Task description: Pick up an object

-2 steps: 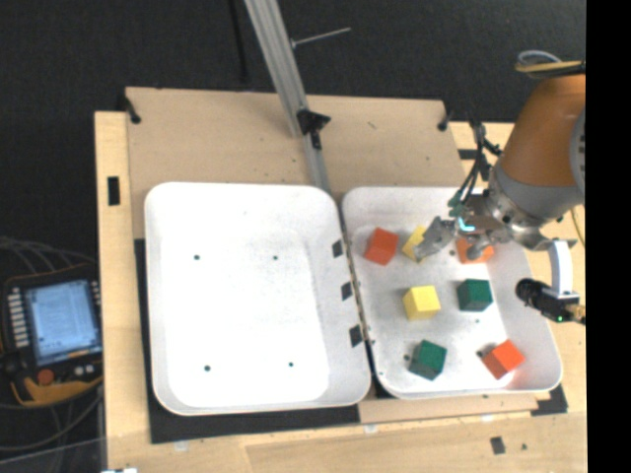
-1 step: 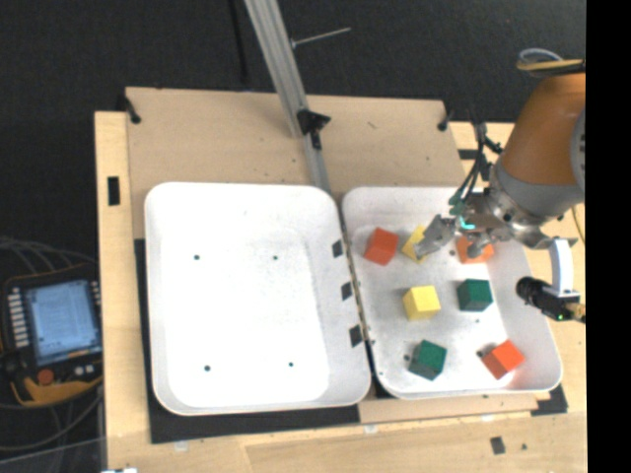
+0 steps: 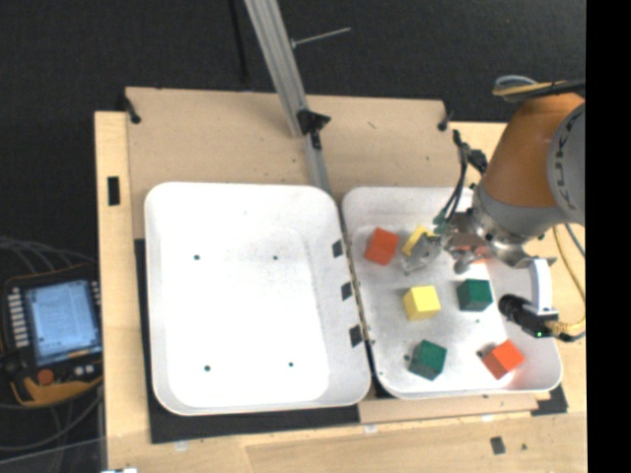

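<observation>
Cubes: 6 in the right bin [image 3: 389, 210], being 2 orange, 2 yellow, 2 green.
Orange cubes: 1 [image 3: 382, 246] left of the gripper [image 3: 426, 249], apart from it; 1 [image 3: 503, 359] well below and right of it, near the bin's lower right corner.
Yellow cubes: 1 [image 3: 417, 237] right at the gripper's tip; 1 [image 3: 422, 302] just below the gripper.
Green cubes: 1 [image 3: 474, 295] below and right of the gripper; 1 [image 3: 428, 359] well below it.
Bins: 2 side by side on the surface [image 3: 217, 136]; the left bin [image 3: 242, 294] lies well left of the gripper.
Arm: 1, reaching in from the right over the right bin, orange band [image 3: 527, 161] up and right of the gripper, wrist bent down toward the bin floor.
Gripper: low at the upper yellow cube; whether it is spread or pinching cannot be told.
</observation>
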Available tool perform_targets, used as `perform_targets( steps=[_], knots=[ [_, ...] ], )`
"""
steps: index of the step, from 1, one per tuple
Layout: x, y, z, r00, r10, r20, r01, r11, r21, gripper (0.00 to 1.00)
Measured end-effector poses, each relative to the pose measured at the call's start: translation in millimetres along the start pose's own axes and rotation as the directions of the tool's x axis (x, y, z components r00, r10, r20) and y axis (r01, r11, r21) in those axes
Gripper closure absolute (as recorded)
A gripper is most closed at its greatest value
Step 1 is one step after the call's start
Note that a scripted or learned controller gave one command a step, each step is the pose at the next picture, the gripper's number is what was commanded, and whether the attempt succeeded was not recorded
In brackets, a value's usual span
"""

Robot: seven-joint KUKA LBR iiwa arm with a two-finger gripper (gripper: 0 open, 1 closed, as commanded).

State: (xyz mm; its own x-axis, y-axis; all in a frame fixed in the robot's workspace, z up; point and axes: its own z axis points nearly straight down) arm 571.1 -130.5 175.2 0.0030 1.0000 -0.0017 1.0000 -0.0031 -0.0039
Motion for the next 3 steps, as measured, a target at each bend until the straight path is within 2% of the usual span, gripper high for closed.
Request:
perform_targets(
  steps=[2,3],
  knots=[
    [3,0,78,1.000,0.000,0.002,0.000,1.000,-0.006,0.00],
    [3,2,66,1.000,0.007,-0.001,-0.007,1.000,-0.012,1.00]
  ],
)
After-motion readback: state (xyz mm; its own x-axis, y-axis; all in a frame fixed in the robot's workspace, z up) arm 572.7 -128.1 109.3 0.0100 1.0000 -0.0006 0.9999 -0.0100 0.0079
